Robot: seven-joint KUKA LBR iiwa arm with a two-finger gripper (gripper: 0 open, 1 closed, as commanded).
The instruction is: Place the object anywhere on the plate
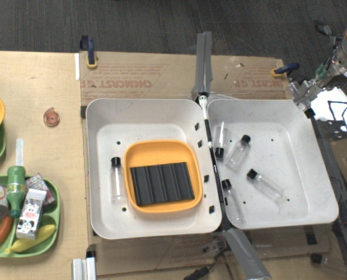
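Four clear vials with black caps lie in the two bins. One vial (116, 179) rests in the left bin (97, 156), just beside the left edge of the orange plate (162, 150), its long axis running up and down the view with the cap at the far end. The plate sits in the middle of that bin and carries a dark ribbed insert (162, 184) across its middle.

The right bin (313, 174) holds the other three vials. One (219, 140) lies along the bin's left wall, cap toward the near side. A second (238, 149) lies at a slant near it, cap pointing up and to the right. The third (263, 183) lies well apart toward the bin's middle, cap pointing up and to the left.

The gripper (305, 95) hangs at the far right corner of the right bin, over its rim; whether the fingers are open or closed cannot be told, and nothing is seen between them.

On the counter (39, 80) to the left stands a green tray (48, 238) holding a green bottle, a can and toy food.
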